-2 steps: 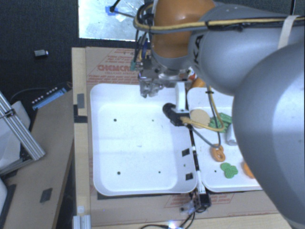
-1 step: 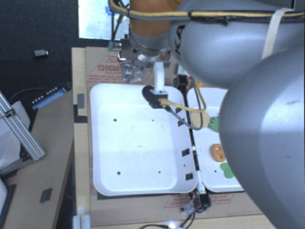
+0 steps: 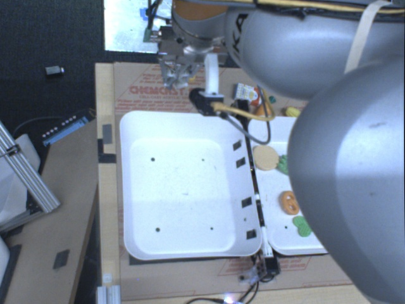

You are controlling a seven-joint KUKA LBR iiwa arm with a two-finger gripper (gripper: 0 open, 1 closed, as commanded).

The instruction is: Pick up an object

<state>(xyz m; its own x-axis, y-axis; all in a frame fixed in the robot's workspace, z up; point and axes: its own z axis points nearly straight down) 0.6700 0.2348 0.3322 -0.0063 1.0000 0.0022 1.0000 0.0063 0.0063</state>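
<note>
The gripper point(image 3: 179, 75) is being held high above the table's point(image 3: 177, 274) far edge, behind the left bin point(image 3: 136, 170). Whether the jaws are open or closed cannot be told. Nothing is being seen between them. Things to pick are lying in the right bin point(image 3: 281, 246): a round tan cookie point(image 3: 266, 158), an orange pretzel point(image 3: 289, 202) and green pieces point(image 3: 302, 227). The cookie is probably light and stiff, and is best taken by its edges.
</note>
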